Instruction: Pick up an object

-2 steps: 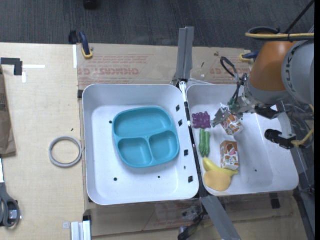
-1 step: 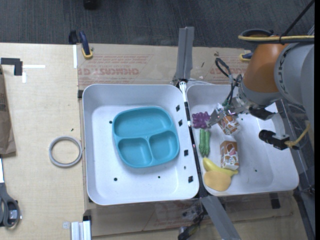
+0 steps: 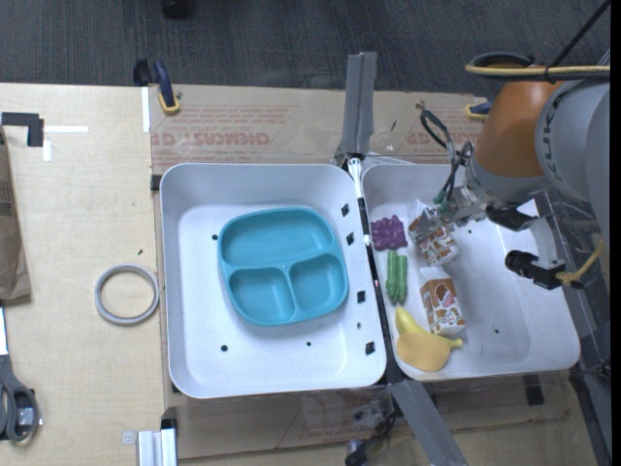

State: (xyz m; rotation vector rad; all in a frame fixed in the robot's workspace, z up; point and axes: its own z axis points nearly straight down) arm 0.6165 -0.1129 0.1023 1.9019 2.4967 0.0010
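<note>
The right bin (image 3: 514, 333) holds several toy foods along its left side. From back to front lie purple grapes (image 3: 388, 231), a green pea pod (image 3: 397, 276), a small brown-and-white carton (image 3: 437, 248), a second carton (image 3: 442, 306), a yellow banana (image 3: 425, 326) and a round yellow fruit (image 3: 423, 354). My gripper (image 3: 435, 223) hangs low over the back of the right bin, right at the top edge of the first carton. The wrist hides the contact point.
The left bin (image 3: 194, 343) holds a blue three-compartment plate (image 3: 283, 265). On the wooden bench to the left lie a tape ring (image 3: 127, 293), scissors (image 3: 16, 411) and a brown bag (image 3: 12, 231). A metal post (image 3: 359, 105) stands between the bins at the back.
</note>
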